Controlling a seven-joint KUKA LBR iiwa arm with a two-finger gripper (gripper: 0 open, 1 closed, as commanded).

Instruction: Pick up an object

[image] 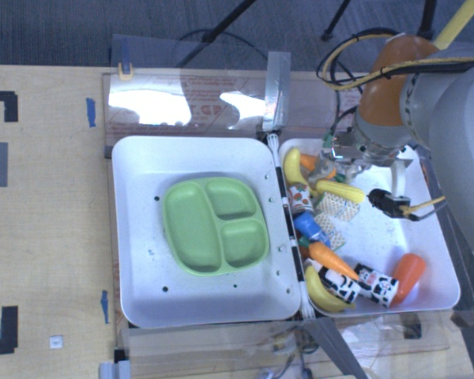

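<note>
while the left bin (pixel 134 212) holds a green tray (pixel 216 226), toys (pixel 332 243) crowd the right bin (pixel 442 287).

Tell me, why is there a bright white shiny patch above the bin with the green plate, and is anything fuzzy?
In the camera view, the shiny patch is glare: light bouncing off the clear panel behind the left bin. The green plate looks sharp and evenly lit, while the gripper and the toys under it look a little soft and crowded, so small details there are hard to make out.
</note>
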